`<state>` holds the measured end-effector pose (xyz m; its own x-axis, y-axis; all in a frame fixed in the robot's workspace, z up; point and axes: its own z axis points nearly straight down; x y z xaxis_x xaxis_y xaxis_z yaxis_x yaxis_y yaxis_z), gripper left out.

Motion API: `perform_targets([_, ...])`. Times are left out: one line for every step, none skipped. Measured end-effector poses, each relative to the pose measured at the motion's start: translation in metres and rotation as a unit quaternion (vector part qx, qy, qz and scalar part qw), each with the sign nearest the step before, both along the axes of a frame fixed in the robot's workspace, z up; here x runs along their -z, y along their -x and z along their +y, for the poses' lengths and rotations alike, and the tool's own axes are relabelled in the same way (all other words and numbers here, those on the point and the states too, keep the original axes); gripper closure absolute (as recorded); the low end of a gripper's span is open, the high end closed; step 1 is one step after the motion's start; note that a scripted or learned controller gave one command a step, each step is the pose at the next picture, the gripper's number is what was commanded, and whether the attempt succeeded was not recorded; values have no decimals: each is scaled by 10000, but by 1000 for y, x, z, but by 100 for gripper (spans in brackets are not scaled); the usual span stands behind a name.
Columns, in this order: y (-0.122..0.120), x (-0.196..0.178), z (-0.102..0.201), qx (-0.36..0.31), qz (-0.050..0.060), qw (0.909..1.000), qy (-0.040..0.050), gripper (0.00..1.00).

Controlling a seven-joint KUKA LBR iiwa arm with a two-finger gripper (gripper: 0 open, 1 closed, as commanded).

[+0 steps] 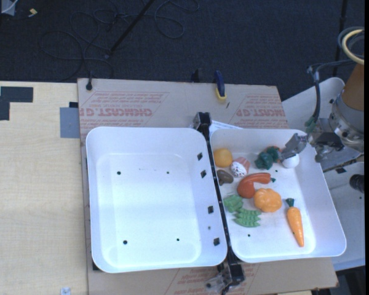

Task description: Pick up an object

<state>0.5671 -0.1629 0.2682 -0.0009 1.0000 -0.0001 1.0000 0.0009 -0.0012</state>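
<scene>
In the right bin (332,238), the carrot (295,225) lies at four o'clock from the round fruit (268,200), with the leafy pieces (241,211) at its nine o'clock.

robot lab: bench bins (111,165), floor cables (172,17).

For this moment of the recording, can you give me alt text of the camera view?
Seen from above, the right white bin holds toy food: a carrot, an orange fruit, a red pepper, green leaves, a yellow fruit and a white egg. The gripper hangs at its upper right edge, near the egg. The left white bin adjoins it.
</scene>
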Motion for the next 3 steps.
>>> perform_targets([19,144,23,-4,87,10000,-31,0])
perform_targets([-18,182,84,-19,-2,10000,-1,0])
perform_targets([-16,171,80,21,21,10000,-7,100])
